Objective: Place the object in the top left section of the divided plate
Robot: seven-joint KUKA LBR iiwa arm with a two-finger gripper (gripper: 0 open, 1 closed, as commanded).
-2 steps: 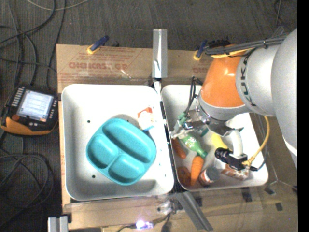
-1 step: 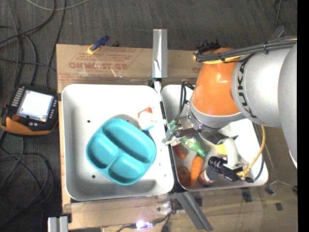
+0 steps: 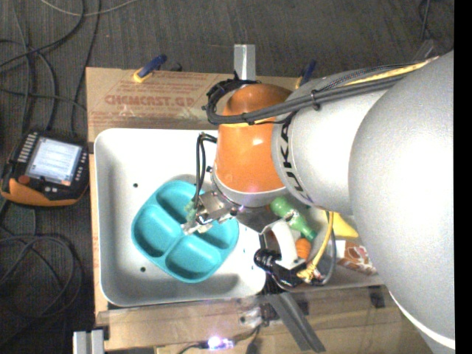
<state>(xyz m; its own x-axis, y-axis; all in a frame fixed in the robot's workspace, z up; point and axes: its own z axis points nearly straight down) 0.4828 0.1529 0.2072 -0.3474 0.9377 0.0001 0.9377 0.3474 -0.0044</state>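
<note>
One teal divided plate (image 3: 173,231) sits mid-floor in my left bin (image 3: 110,198). Gripper (image 3: 198,216) hangs over the plate's centre ridge; I cannot tell its state. Toy clutter (image 3: 295,227) fills the right bin.

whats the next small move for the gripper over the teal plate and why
Probably a short shift toward the plate's upper-left section before lowering. The gripper sits low over the middle of the teal divided plate, about where its ridges meet, in the left bin. Something small and pale seems to be at its tip, but it is too small to identify, so check that before any release.
</note>
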